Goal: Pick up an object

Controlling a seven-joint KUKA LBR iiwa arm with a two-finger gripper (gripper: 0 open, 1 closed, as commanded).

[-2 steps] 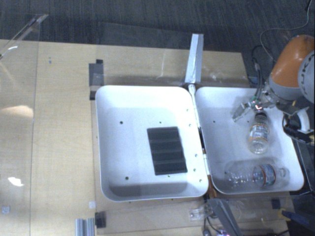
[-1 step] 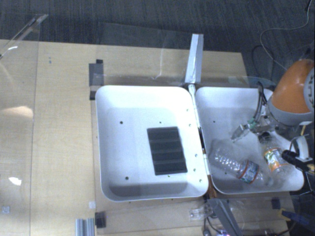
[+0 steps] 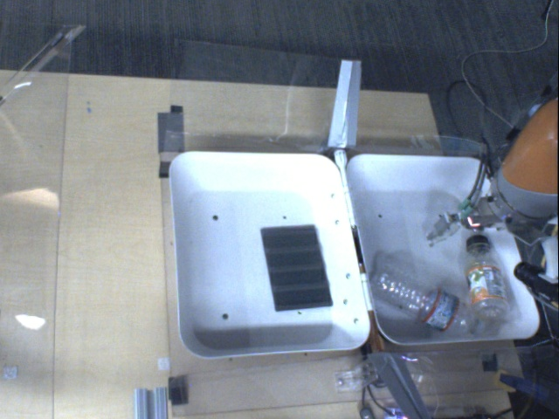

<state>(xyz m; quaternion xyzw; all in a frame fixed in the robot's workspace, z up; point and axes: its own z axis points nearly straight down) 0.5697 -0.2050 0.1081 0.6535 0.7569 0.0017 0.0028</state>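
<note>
two white bins side by side on wooden bench (image 3: 87, 234). left bin (image 3: 201, 234) has a dark ribbed rectangular pad (image 3: 297, 267) lying flat near its middle. right bin (image 3: 393, 190) holds a clear plastic bottle (image 3: 417, 298) on its side near the front and a small bottle with orange label (image 3: 485, 285) just right of it. gripper (image 3: 454, 221) hangs over right bin's back right part, arm (image 3: 533, 160) entering from right; cannot tell its state, nothing seen held.
</note>
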